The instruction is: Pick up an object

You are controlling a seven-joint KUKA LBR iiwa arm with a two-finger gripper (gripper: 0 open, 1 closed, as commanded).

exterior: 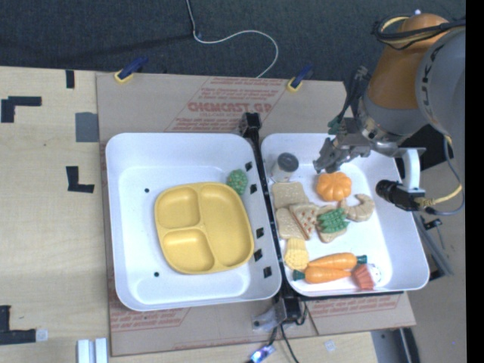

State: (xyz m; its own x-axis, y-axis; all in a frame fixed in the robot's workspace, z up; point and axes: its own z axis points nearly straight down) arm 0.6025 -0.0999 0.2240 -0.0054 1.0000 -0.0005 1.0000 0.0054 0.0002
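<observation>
The right bin [393, 278] holds several toy foods: an orange pumpkin [333, 187], a carrot [330, 267], a corn cob [296, 253], crackers [288, 195], a pizza slice [305, 220], a green leafy piece [333, 219] and a tan piece [361, 207]. A grey round disc [287, 162] lies near the bin's back left. My gripper [330, 160] hangs over the back of the right bin, just above and behind the pumpkin.
The left bin [128, 165] carries a yellow divided plate [203, 227] and a small green broccoli piece [238, 179] by its right wall. A black divider [261, 195] separates the bins. A cable [234, 36] lies on the dark surface behind.
</observation>
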